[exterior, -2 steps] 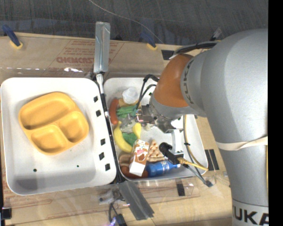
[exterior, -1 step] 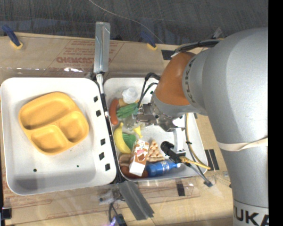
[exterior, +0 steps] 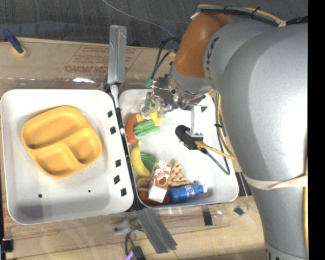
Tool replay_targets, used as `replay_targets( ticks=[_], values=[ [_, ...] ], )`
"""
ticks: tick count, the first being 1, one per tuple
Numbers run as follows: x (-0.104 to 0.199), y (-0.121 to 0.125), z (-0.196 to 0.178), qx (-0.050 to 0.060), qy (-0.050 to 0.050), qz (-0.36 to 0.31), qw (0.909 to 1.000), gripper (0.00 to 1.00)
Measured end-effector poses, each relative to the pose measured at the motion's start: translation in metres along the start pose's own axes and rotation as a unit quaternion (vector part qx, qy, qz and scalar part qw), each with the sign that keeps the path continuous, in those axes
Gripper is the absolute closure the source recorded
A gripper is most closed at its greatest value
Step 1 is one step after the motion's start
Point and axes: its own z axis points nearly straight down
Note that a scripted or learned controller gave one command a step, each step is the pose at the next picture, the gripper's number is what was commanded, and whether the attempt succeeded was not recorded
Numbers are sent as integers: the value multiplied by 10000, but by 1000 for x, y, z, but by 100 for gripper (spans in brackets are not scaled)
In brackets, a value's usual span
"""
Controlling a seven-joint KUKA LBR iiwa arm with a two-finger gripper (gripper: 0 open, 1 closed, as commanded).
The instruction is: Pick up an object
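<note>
My gripper [exterior: 150,108] hangs over the far left corner of the right bin [exterior: 219,161], just above a pile of toy food. Right under it lie a green toy vegetable [exterior: 145,128] and an orange carrot-like piece [exterior: 130,128] against the bin's left wall. A small yellow piece [exterior: 156,120] sits at the gripper's tip; whether it is held is unclear. Nearer the front lie a banana [exterior: 136,161], a green piece [exterior: 149,161], a small carton [exterior: 160,182], a pizza slice [exterior: 176,174] and a blue bottle [exterior: 185,193].
The left bin [exterior: 21,199] holds a yellow divided tray [exterior: 61,140]. A divider with black clips [exterior: 118,145] separates the bins. The big grey arm [exterior: 260,102] covers the right bin's right side. Bare white floor shows in the right bin's middle.
</note>
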Motion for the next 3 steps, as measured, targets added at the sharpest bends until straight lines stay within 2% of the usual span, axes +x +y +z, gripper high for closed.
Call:
replay_targets(
  ticks=[1, 2, 3],
  values=[
    [24, 7, -88, 12, -5, 768, 9970, 100],
    [61, -71, -41, 64, -14, 1085, 9941, 100],
    [106, -31, -69, 30, -9, 960, 9954, 100]
  ],
)
